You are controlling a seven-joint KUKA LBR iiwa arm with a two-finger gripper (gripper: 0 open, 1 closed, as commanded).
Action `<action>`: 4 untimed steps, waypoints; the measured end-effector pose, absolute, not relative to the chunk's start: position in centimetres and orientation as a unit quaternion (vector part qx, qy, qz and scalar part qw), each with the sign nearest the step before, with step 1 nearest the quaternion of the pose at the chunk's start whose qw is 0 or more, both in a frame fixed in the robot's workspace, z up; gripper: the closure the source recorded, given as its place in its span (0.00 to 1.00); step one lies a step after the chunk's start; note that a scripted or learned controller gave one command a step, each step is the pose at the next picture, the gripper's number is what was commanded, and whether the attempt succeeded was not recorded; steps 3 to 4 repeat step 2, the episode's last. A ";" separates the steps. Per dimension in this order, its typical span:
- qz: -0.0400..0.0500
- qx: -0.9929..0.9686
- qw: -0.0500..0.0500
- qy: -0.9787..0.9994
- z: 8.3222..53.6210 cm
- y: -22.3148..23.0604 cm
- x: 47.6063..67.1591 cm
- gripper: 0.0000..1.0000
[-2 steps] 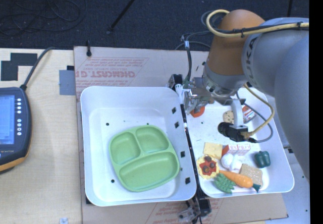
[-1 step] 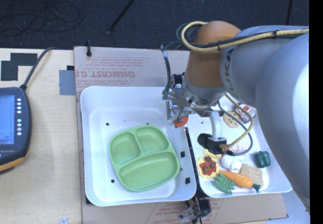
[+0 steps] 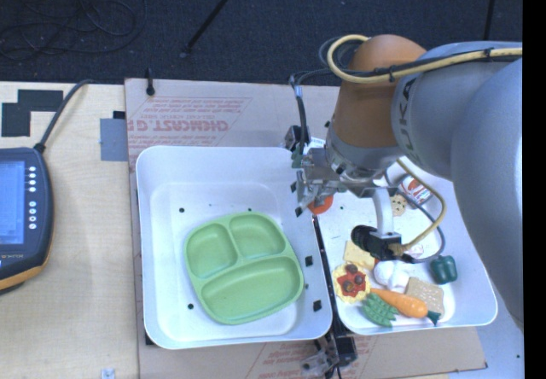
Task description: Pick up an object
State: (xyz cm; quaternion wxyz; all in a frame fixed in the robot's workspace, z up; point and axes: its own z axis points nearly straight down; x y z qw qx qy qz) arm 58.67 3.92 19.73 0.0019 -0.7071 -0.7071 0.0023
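Observation:
My gripper (image 3: pixel 312 189) hangs over the left edge of the right bin (image 3: pixel 478 309), close to the wall between the two bins. A small red-orange thing (image 3: pixel 321 205) shows right under the gripper; whether it is held is hidden. Further toward the front of the right bin lie a yellow cheese wedge (image 3: pixel 358 253), a pizza slice (image 3: pixel 351 282), a white egg (image 3: pixel 388 271), a carrot (image 3: pixel 399 302), a green leafy piece (image 3: pixel 376 311), a cracker (image 3: pixel 424 294) and a green pepper (image 3: pixel 443 268).
The left bin (image 3: pixel 162 189) holds a green divided plate (image 3: pixel 244 267). A small red-and-white can (image 3: pixel 415 191) and a little round cookie (image 3: pixel 397 202) lie under the arm in the right bin. A handheld pendant (image 3: pixel 21 215) sits on the bench at far left.

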 end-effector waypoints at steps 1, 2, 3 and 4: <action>0.003 -0.710 0.000 -0.704 18.6 -4.9 60.3 1.00; 0.001 -0.706 0.003 -0.708 18.6 0.4 60.2 1.00; 0.001 -0.706 0.003 -0.708 18.6 0.4 60.2 1.00; 0.001 -0.706 0.003 -0.708 18.6 0.4 60.2 1.00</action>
